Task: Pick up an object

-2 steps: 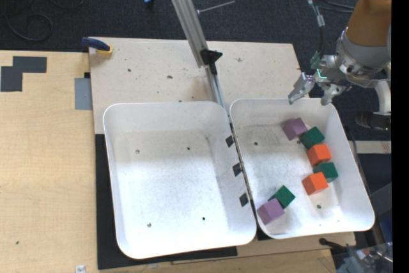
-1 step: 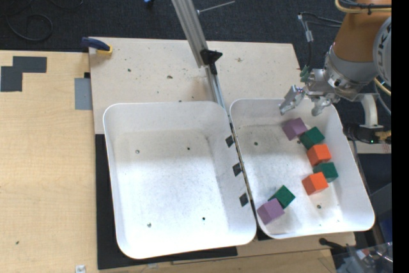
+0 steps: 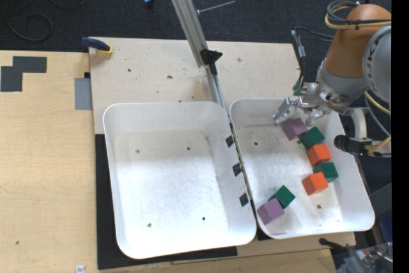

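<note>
The right bin (image 3: 358, 214) holds several small blocks. A purple block (image 3: 294, 129) lies near its back, with a green block (image 3: 312, 137) and an orange block (image 3: 319, 153) just behind it toward the right wall. Another green block (image 3: 329, 170) and an orange block (image 3: 314, 183) follow in a row. A green block (image 3: 284, 195) and a purple block (image 3: 270, 210) sit near the front left. My gripper (image 3: 298, 113) hangs at the back of the right bin, directly over the purple block and close to it. Nothing shows between its fingers.
The left bin (image 3: 115, 137) stands beside the right one, with a divider wall carrying black clips (image 3: 235, 169) between them. A slanted aluminium bar (image 3: 188, 16) rises behind the bins. A blue and yellow clamp (image 3: 97, 45) sits at the bench's back left.
</note>
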Controlling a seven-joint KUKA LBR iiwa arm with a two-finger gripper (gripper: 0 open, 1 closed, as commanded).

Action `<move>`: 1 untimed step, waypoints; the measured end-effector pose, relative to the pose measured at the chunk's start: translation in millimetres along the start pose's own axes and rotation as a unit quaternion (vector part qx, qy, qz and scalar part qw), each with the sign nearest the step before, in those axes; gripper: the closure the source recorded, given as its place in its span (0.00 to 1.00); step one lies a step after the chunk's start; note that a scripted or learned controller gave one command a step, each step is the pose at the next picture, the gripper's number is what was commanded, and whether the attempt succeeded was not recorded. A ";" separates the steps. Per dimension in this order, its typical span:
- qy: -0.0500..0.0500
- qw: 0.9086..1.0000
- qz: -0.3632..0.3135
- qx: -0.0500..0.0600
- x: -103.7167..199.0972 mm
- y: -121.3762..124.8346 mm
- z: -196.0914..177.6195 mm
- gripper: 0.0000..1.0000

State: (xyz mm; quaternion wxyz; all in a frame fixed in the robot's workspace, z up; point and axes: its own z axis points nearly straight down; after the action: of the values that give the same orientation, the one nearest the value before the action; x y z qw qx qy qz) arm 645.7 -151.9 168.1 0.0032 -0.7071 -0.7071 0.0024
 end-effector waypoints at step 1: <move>-0.005 1.000 0.001 -0.008 -2.8 2.1 54.0 0.00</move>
State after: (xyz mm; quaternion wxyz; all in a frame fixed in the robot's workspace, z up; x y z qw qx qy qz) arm 647.4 -154.7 114.1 -0.0056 -0.7076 -0.7066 0.0003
